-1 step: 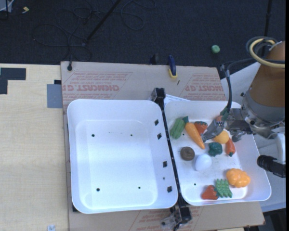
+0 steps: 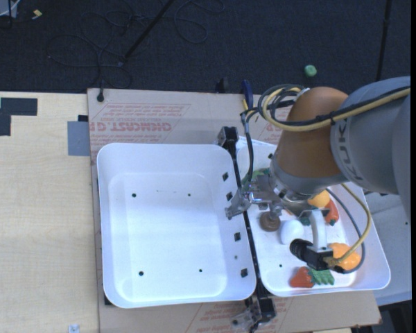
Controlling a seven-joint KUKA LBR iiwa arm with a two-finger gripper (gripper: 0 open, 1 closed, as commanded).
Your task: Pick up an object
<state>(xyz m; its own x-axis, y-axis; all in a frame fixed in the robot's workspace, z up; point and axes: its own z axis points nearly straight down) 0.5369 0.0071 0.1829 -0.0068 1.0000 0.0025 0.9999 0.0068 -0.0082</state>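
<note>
Camera view looks down on the worktop and its two white bins. The arm hangs over the right bin. The tool is low inside that bin, close to the wall next to the left bin. The arm hides much of the tool, so I cannot tell if it is apart or together. I see nothing held in it.

All the toys lie in the same bin as the tool. A brown round thing sits just beside the tool, on the side nearer the camera. A white ball lies next to the brown thing, a bit farther from the tool. An orange piece lies past the ball. A red piece and a green piece lie well away, by the near rim.

I think the tool is down low because it is going for the brown thing, the closest one to grab.
</note>
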